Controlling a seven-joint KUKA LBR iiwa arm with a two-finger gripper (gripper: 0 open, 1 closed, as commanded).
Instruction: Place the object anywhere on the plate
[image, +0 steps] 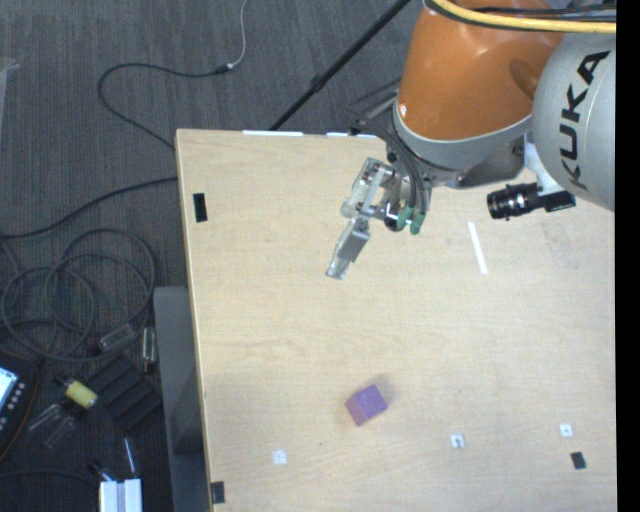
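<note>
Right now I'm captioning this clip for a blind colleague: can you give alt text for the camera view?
A small purple block lies alone on a light wooden bench, near its front edge. The grey-and-orange KUKA arm hangs above the bench's far side, its gripper well away from the block.

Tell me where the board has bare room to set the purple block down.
Most of the wooden board is bare: the wide stretch left of the gripper to the black tab, and the middle between the gripper and the purple block. It is tighter under the arm near the white strip.
</note>
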